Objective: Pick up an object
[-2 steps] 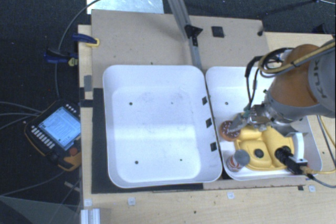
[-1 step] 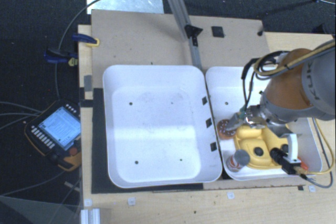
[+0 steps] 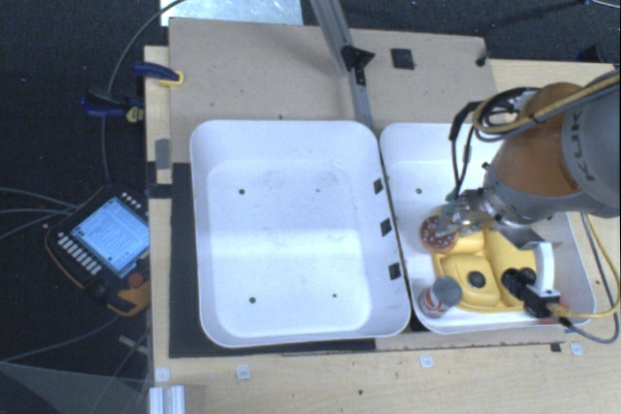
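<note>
Camera view: two white bins [image 3: 291, 136]; right one holds one yellow block [image 3: 485, 271], one round disc [image 3: 439, 230], one grey cap [image 3: 446, 289]. End effector [image 3: 466, 213] over disc, grip state unreadable.

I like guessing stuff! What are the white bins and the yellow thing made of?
The white bins look like smooth, slightly shiny plastic: rounded moulded corners, soft glare. The yellow thing also looks like hard plastic with an even, bright colour, though the view is too blurry to be sure.

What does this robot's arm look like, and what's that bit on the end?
The arm is thick and rounded, grey, with a broad orange band above the wrist. Black cables loop beside it. At the end sits a smaller grey metal gripper.
</note>
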Motion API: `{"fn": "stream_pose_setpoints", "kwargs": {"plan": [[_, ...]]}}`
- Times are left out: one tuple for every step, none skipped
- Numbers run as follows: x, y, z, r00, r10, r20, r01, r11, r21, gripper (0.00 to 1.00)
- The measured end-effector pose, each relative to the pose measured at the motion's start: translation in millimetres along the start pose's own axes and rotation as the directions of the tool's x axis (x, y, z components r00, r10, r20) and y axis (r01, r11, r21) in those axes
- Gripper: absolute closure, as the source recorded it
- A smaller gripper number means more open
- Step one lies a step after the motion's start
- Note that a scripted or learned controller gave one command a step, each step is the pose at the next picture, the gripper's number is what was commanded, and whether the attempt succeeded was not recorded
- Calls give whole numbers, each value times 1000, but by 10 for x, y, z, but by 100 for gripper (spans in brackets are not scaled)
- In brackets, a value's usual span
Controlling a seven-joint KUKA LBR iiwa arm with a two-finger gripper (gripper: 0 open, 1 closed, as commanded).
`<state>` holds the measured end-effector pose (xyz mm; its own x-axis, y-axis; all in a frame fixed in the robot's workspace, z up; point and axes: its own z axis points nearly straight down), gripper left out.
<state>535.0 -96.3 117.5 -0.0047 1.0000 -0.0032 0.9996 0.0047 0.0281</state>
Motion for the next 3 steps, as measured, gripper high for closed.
{"fn": "stream_pose_setpoints", "kwargs": {"plan": [[100,32,-503,1000,-1,-3,1,1000,22,100],[138,45,-940,1000,0,-3,0,1000,23,100],[66,142,-1436,1000,0,-2,0,1000,22,100]]}}
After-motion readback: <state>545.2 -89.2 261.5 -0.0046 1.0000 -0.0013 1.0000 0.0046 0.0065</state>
